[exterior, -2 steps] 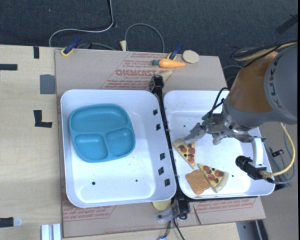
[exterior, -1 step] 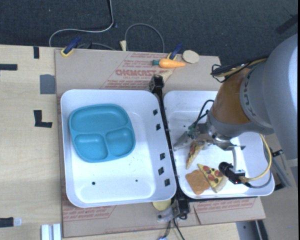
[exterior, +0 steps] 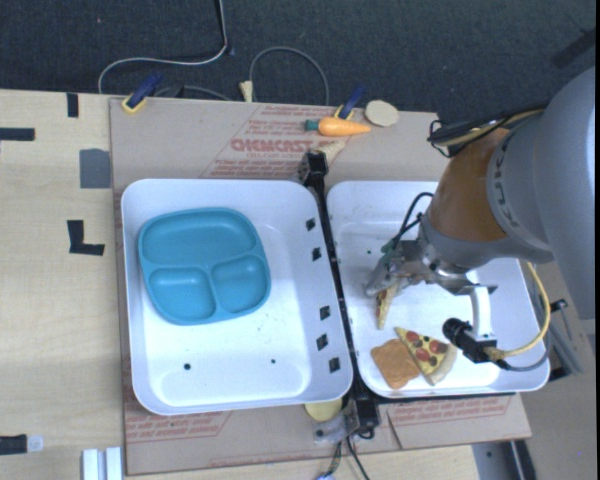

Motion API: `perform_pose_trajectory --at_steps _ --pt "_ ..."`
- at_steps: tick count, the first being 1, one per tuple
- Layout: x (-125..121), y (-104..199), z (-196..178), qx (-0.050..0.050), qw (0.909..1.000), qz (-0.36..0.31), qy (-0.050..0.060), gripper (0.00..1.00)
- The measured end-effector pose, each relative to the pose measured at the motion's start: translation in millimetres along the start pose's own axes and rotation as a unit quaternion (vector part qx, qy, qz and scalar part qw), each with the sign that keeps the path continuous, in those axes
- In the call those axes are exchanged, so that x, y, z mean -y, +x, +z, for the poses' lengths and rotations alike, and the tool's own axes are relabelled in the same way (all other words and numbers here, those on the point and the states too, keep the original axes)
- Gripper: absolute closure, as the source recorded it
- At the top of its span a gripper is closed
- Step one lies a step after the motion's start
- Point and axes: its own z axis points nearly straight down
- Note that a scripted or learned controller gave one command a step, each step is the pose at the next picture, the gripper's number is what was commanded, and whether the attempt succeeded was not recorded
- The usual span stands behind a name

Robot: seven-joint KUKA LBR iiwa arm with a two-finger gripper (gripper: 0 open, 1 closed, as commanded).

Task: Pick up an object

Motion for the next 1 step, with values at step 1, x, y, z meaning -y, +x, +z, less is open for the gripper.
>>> perform_pose_trajectory --at_steps 1 --pt "-4.1 72.3 -91.4 -0.002 1.0000 -0.004 0.000 1.00"
